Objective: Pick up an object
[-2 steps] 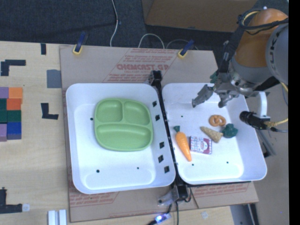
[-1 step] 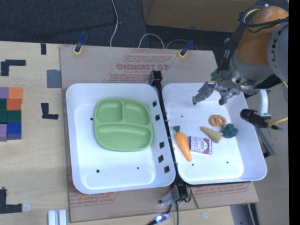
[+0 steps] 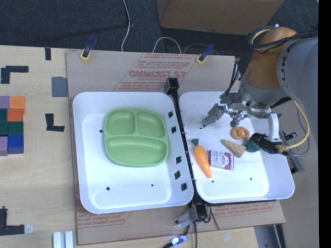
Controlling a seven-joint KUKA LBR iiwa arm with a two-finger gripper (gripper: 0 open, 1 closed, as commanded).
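Divided tray (image 3: 136,137) sits in my left bin (image 3: 88,190). In the right bin (image 3: 269,187), carrot (image 3: 202,160) lies left of the packet (image 3: 221,159), pretzel (image 3: 239,133) behind it.

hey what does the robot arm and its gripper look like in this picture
The arm is bulky, with rounded grey casing and an orange band above the wrist. Its gripper is grey metal with two slim fingers. Black and yellowish cables loop beside the wrist, with a black connector block at their lower end.
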